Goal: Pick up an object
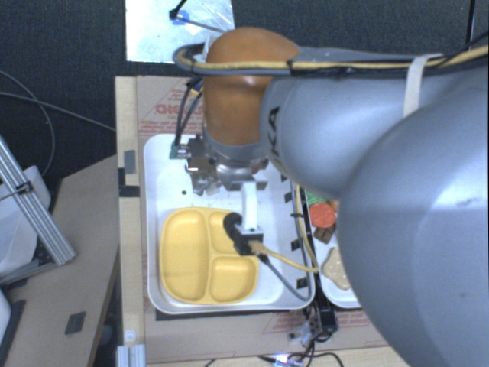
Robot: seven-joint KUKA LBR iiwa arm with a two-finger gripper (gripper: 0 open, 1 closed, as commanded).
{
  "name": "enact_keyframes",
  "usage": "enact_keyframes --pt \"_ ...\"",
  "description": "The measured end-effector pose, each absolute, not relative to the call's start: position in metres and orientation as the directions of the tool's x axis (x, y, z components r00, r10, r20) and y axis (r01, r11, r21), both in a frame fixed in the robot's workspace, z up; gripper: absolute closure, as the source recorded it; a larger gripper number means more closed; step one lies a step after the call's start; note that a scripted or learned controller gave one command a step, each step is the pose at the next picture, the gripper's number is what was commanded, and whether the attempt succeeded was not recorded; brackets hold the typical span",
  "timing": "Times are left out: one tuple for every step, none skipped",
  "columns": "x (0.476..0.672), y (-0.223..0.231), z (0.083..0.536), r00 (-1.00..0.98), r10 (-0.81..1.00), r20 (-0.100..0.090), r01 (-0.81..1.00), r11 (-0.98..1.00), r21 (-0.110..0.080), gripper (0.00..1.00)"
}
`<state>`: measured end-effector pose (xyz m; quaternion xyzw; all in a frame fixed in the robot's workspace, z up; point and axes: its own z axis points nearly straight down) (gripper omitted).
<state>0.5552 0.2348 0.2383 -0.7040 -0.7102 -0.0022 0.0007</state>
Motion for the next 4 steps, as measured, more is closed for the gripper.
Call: enact_keyframes --pt "0.483 0.235 0.239 -0.008 1.0 0.001 1.0 0.008 -0.005 1.0" --pt "0.512 0.212 0.106 -0.007 1.0 0.013 1.0 0.007 0.017 1.0" --pt "0.486 0.228 0.148 -0.006 1.0 0.002 1.0 0.006 0.002 1.0" --pt "0.534 0.205 0.11 0.0 1.0 0.003 1.0 0.0 0.006 1.0"
